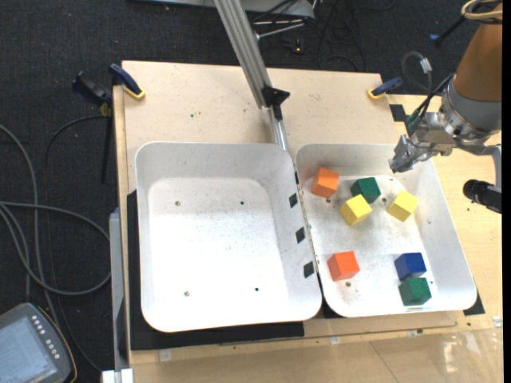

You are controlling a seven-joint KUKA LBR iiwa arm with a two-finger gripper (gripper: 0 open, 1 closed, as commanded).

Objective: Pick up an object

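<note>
Hovering tool (402, 159) above yellow cube (402, 205); no legible writing

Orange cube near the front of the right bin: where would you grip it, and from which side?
Probably straight from above, closing on two opposite side faces of the small orange cube. It sits flat and apart from the blue cube and the bin wall, so every side looks free. The pincer hovers over the bin's far edge.
</note>
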